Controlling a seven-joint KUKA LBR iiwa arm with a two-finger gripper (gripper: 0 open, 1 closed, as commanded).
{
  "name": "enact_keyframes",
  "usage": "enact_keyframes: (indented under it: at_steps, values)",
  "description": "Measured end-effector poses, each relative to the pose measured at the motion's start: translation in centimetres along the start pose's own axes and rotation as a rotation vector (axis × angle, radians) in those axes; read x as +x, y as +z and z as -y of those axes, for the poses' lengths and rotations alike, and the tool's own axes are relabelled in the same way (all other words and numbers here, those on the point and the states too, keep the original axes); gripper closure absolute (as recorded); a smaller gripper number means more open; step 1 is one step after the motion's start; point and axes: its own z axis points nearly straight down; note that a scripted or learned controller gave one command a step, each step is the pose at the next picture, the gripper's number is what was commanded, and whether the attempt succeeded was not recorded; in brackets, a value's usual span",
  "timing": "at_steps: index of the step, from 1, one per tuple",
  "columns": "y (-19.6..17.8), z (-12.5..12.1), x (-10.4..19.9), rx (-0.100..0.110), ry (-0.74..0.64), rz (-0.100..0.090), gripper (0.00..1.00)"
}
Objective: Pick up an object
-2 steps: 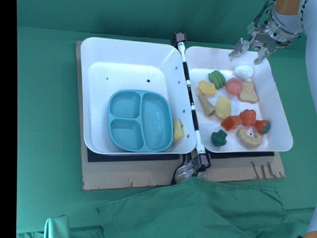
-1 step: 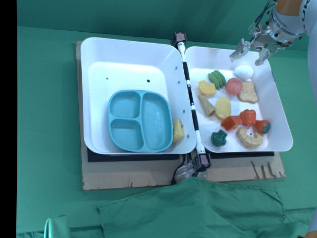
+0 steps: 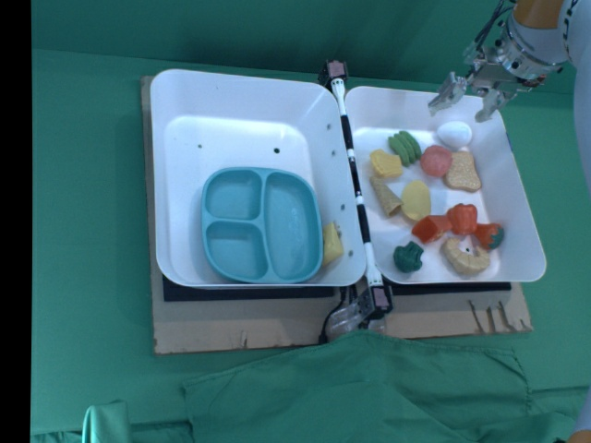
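Camera view: claw [image 3: 469, 98] spread w/ nothing in it, hovering just above the white egg [image 3: 453, 134] in the right bin [image 3: 522, 247], so approach step imo, next drop & pinch.

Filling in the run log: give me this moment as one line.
stage: approach | gripper: open, holding nothing, over right bin's far edge | nearest: white egg | blue plate: left bin

no readable text, labels or numbers anywhere

Single fixed camera above bench [image 3: 92, 201], angled down, both bins [image 3: 185, 90].
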Motion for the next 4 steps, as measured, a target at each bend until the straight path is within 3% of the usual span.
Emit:
enact_keyframes:
  at_steps: [1, 2, 3, 4]
  values:
    - [-8.6, 6.7, -0.1, -0.006, 0.003, 0.0, 0.0]
    - [-3.6, -2.3, 0.1, -0.003, -0.003, 0.001, 0.0]
    - [-5.4, -2.1, -0.1, -0.007, 0.002, 0.005, 1.0]
    - [-5.3, -2.1, -0.1, -0.005, 0.003, 0.005, 0.0]
